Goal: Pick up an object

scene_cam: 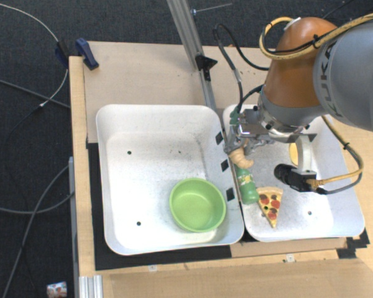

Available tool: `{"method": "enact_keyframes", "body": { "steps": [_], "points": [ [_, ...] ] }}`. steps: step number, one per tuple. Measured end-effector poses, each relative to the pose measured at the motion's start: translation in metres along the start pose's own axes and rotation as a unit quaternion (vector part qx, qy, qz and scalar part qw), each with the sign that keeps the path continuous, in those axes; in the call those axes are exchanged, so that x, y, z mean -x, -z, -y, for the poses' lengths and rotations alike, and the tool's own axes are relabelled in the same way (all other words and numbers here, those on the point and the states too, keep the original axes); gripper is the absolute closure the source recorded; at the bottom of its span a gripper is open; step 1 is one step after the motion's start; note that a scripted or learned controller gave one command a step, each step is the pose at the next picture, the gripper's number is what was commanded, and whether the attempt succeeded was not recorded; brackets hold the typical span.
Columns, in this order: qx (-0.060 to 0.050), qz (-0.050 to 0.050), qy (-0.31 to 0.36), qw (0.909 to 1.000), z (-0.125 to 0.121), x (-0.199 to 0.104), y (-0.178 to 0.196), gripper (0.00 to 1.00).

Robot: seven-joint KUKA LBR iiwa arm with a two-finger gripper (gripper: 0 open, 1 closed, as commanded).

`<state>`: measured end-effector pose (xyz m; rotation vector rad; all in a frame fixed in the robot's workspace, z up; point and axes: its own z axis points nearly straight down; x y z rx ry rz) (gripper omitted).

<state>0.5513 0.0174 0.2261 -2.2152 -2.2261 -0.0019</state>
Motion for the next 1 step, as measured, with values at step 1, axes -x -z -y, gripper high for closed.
{"method": "enact_keyframes", "body": {
  "steps": [1],
  "points": [
    [0.0,0.0,0.0,1.0,0.0063,-0.0504,0.0115,1.0]
  ]
}}
